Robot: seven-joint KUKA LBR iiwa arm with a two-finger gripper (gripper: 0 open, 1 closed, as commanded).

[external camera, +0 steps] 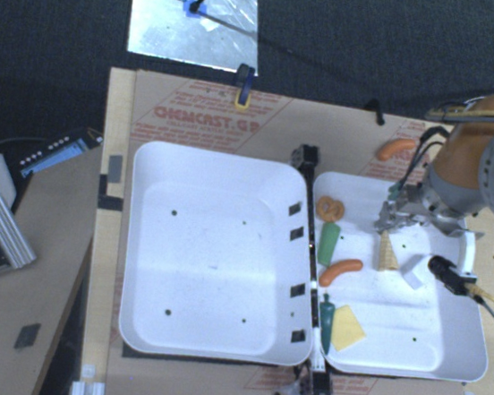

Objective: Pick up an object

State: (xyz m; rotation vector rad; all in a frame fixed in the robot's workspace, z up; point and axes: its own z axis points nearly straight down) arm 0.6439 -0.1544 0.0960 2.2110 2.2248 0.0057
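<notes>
We see the bench [195,109] bearing two white bins: the left bin [213,251] and the right bin [444,345]. Our arm [490,165] reaches over the right bin's far side, its gripper [390,222] low above a cone [388,252]; we cannot tell the claw's state. Along that bin's left side lie a yellow block [346,328], a sausage [341,270], a green stick [328,242], a dark green piece [327,318] and an orange slice [330,209]. Another sausage [396,149] lies outside on the bench.
</notes>
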